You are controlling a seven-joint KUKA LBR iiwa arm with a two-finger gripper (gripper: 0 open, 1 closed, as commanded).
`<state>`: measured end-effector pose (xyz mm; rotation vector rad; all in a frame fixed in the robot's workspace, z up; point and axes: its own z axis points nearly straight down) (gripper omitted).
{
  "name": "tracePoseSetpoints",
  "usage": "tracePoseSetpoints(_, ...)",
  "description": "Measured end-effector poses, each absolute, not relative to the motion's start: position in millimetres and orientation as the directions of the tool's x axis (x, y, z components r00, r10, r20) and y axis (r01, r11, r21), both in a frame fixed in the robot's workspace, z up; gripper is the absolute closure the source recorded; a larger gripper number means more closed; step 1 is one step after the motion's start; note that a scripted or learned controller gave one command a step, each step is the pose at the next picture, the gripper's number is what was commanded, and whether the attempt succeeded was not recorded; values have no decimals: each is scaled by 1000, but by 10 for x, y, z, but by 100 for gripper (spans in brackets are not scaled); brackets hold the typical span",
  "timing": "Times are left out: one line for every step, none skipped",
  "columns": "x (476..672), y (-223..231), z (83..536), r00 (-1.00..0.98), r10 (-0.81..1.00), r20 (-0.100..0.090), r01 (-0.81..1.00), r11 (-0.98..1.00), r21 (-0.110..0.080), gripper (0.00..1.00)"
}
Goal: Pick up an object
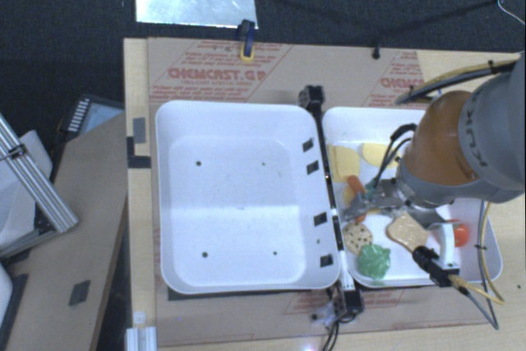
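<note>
Grey arm with its orange band [448, 148] reaches low into the right bin [493, 255], its gripper [362, 205] near an orange piece [354, 187], a cookie [357, 237] and a green object [374, 260], while the board behind reads "CHEMCAST G P" [215, 73].

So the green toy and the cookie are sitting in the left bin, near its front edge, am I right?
Not quite: the camera view shows the green toy and the cookie in the right bin, near its front edge. The left bin holds neither.
</note>
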<state>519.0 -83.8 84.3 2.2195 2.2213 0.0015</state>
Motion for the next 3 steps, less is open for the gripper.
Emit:
tracePoseSetpoints(5190,-838,843,-1,1000,0,1000,1,2,0)
tracePoseSetpoints(5190,-838,843,-1,1000,0,1000,1,2,0)
tracePoseSetpoints(5190,-838,843,-1,1000,0,1000,1,2,0)
